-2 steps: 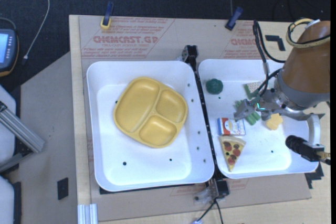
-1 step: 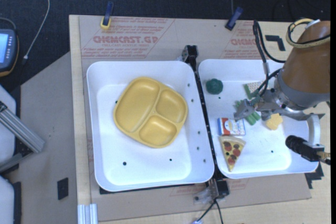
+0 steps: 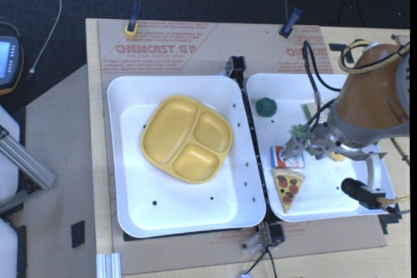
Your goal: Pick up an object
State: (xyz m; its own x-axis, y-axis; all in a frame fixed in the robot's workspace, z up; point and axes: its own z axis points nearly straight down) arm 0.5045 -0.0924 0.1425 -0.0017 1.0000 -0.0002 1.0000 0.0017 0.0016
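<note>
Gripper (image 3: 294, 152) down in the right bin (image 3: 326, 208), right over the small clutter there.

The arm (image 3: 371, 97), orange band showing, comes in from the right and hangs low over the bin's middle. Its tip sits just above a red-and-blue item (image 3: 279, 157), which I can't identify, with something green (image 3: 306, 115) just behind the wrist. A toy pizza slice (image 3: 287, 188) lies close below, apart from the tip, and a dark green round piece (image 3: 266, 107) rests near the back wall. A yellow divided plate (image 3: 187, 139) sits alone in the left bin (image 3: 130, 202). Whether the pincer is spread or pressed together, I cannot tell.
</note>
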